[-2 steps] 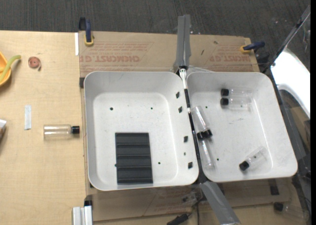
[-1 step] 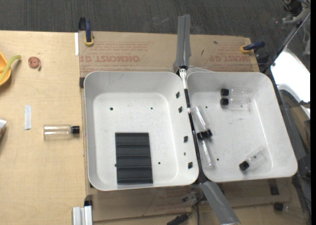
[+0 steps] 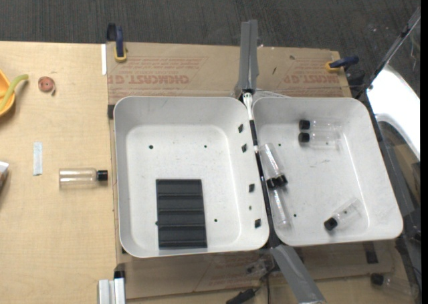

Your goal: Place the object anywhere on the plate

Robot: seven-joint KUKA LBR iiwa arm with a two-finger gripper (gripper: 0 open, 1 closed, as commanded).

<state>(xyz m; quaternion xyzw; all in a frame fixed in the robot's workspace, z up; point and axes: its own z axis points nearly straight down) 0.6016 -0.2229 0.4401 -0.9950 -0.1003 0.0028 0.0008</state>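
- dark carpet lies behind a wooden worktop carrying two white bins on cardboard.
- the right bin holds clear vials with black caps: two near its far wall, two along its left wall, one near the front.
- the dark ribbed plate lies in the left bin.
- i judge the vials light, rigid, slippery and prone to rolling; i'd take one across its body.
- i cannot tell the end effector's state.
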